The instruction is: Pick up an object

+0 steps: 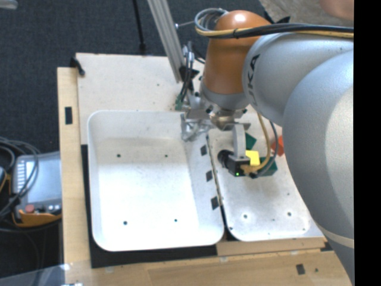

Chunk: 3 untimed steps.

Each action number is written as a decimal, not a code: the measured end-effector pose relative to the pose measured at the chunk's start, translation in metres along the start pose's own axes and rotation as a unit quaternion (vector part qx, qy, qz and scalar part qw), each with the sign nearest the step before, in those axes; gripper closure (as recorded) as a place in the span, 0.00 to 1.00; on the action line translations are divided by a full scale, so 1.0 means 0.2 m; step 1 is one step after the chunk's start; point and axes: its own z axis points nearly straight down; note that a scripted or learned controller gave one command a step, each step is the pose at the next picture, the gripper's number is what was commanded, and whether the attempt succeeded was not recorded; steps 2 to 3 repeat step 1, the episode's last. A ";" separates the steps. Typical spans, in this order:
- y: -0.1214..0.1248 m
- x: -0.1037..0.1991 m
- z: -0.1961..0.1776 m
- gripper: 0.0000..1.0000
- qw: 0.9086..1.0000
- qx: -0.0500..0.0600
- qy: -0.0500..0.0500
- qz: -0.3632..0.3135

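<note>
Dark green thing in the right bin, far half. It looks flat and is mostly covered. Second green patch just below it, can't tell if it's the same item. Small orange thing beside them, half hidden.

Bright, even light from above nearly washes out the white bin on the view's left of the claw, with a faint shadow along its far wall. Above the claw the orange band carries a soft highlight; the grey arm to its right looks slightly soft
</note>
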 end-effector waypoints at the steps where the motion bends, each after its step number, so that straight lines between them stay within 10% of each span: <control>1: 0.00 -0.01 0.00 0.00 1.000 0.000 -0.001 0.000; 3: 0.00 -0.01 0.00 0.00 1.000 0.000 -0.001 0.000</control>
